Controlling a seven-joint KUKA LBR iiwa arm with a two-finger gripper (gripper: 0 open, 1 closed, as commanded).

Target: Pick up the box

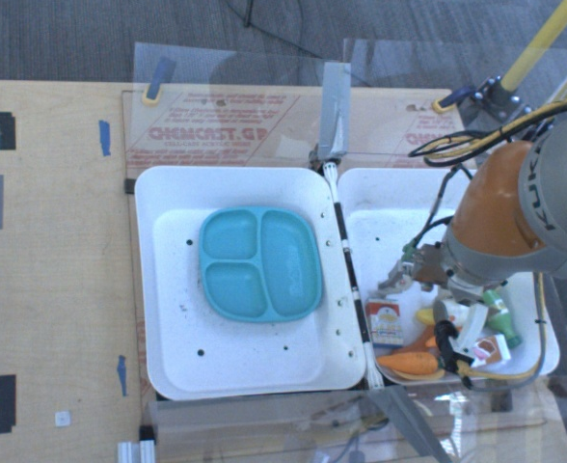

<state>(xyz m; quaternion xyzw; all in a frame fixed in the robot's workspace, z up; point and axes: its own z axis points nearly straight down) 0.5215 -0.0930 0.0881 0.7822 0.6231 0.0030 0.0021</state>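
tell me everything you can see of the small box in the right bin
The box is a small flat carton, cardboard by its look, white with red markings toward its upper end. It lies flat in the right bin, close to its left wall. An orange item lies at its lower end, seemingly touching it.

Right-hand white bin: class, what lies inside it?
A small red-and-white cardboard box, an orange carrot-shaped toy, a yellow piece and a green bottle. The grey-and-orange arm covers whatever lies beneath it.
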